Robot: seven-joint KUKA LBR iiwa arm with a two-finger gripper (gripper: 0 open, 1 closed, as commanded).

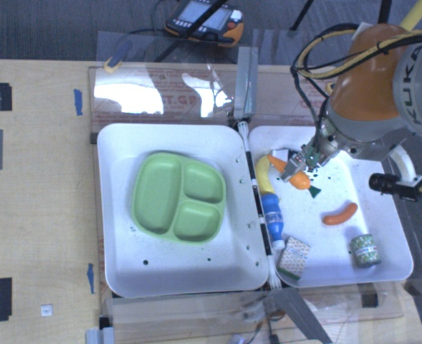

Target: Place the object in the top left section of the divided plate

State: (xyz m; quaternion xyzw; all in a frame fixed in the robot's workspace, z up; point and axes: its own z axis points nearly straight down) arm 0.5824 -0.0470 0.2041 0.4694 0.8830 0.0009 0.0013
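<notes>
Gripper (297,168) is low in the right bin (382,260), over a small orange carrot-like toy (300,180) at the bin's 10 o'clock, just beside a yellow banana toy (264,173). Jaws' state: cannot tell, they're small and cluttered against the toys. The carrot looks like the target, judging by the gripper's position; nothing visibly held.

Likely light, hard plastic, smooth and a bit slippery, tapered, so pinch across the thick middle. Neighbours crowd it: the blue bottle (271,219) at its 7 o'clock.

Green divided plate (177,197) sits in the left bin (125,264), sections bare.
</notes>
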